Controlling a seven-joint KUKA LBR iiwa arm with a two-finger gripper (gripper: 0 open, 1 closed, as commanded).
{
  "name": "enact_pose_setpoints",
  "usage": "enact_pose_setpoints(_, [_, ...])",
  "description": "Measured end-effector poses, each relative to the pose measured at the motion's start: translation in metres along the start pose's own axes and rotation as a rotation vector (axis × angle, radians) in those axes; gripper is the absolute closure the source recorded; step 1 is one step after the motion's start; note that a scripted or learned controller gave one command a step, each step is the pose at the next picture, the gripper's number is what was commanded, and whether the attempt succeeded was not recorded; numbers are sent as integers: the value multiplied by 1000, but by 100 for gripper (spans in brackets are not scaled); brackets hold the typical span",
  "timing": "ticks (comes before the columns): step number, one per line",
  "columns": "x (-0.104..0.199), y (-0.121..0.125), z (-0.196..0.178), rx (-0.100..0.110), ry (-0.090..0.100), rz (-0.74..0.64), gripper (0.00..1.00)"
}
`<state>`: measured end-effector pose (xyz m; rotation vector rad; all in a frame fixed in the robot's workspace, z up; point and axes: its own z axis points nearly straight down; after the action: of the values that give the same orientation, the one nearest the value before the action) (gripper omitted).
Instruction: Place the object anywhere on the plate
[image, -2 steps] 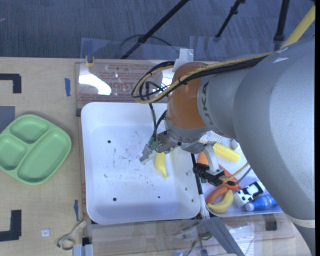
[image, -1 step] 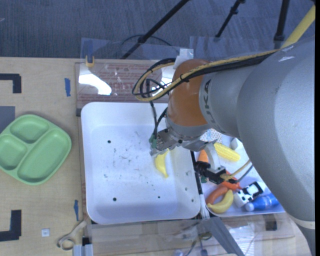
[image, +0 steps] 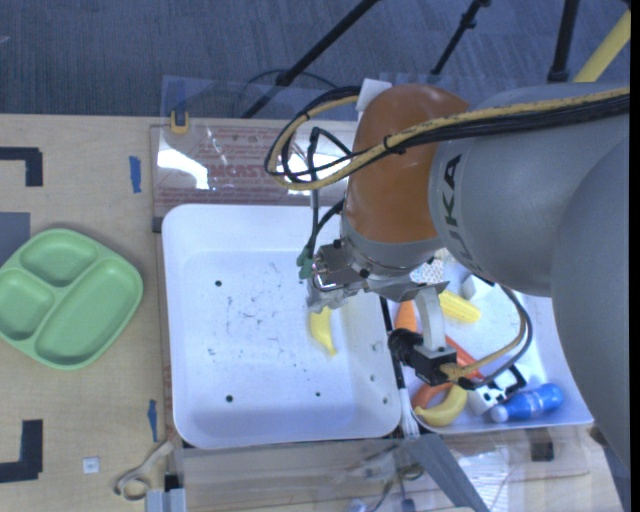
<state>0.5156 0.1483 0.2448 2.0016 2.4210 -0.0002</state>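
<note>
your yellow object (image: 322, 329) lies in the left white bin (image: 250, 330), near its right wall, just below the gripper (image: 328, 283). you cannot tell whether the gripper touches it, or how the gripper is set, as the orange wrist band (image: 400, 170) covers much of it. the green plate (image: 65, 295), with three compartments, sits on the counter (image: 80, 170) well left of that bin. the right bin (image: 560, 400) holds a banana (image: 443, 405), a blue bottle (image: 525, 402) and other small pieces.

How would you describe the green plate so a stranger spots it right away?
Start at the left white bin, then look further left on the wooden bench. There lies the green plate. It is the lone green thing, with three compartments.
</note>
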Motion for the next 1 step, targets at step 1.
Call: enact_pose_setpoints(1, [58,58,67,1,0,321,100])
